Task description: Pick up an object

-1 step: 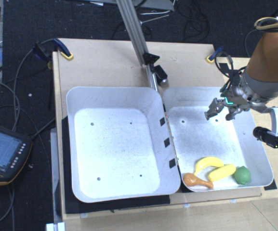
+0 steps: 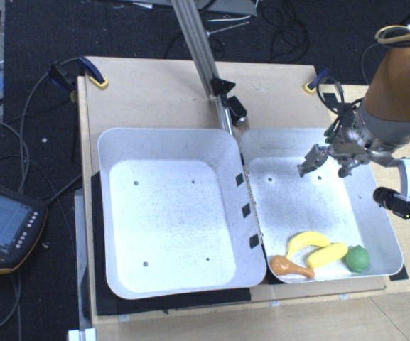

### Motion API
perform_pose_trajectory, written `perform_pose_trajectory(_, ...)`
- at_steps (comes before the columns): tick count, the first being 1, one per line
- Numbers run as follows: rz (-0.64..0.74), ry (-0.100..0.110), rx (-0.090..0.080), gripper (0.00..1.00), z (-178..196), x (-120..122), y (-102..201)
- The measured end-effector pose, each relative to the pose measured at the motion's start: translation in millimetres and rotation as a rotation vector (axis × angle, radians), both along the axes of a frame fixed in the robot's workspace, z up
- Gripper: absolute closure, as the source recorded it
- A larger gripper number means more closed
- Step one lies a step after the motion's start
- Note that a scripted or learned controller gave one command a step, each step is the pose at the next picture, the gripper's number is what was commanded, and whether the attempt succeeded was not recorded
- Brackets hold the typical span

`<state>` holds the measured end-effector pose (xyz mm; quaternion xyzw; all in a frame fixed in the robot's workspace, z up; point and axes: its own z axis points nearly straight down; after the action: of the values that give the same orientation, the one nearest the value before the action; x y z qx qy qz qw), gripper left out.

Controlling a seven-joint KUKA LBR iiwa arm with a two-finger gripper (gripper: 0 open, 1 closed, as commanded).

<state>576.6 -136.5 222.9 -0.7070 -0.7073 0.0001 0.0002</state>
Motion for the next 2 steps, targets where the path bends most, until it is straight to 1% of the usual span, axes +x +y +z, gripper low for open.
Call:
perform_pose_trajectory(1,0.000,0.005,0.001,0.00,-54,-3,10)
perform_pose_trajectory(2,0.000,0.005,0.001,0.00,-118,-3,10)
